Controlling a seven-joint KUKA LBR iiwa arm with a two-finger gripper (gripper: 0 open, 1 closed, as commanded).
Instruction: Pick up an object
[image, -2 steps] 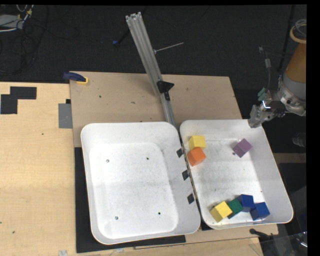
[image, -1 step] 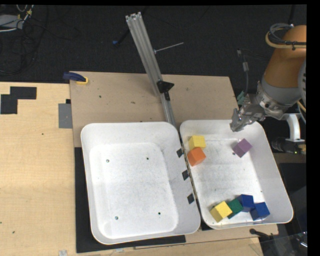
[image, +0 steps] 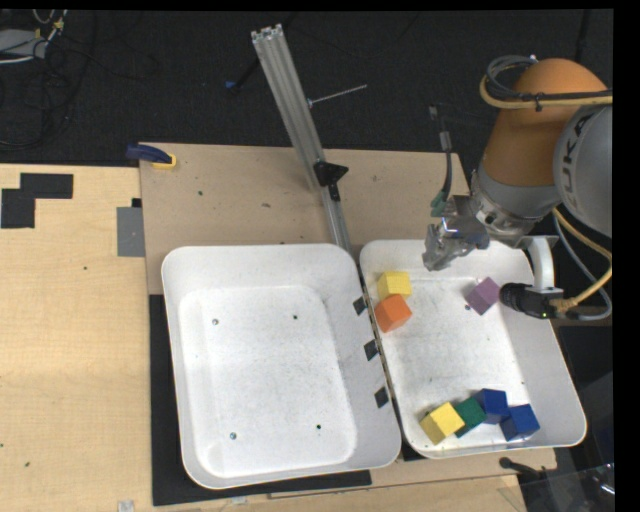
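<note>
While my hand (image: 441, 252) hovers over the right white bin (image: 560, 400), I cannot tell its state. Descending here risks missing the small yellow cube (image: 394, 284).

A pale wood counter (image: 70, 330) fills the left side, with black patches (image: 35, 195) on it. Behind it lies dark floor (image: 150, 70) with cables (image: 30, 35). A metal rail (image: 295, 110) slants up from the counter.
</note>
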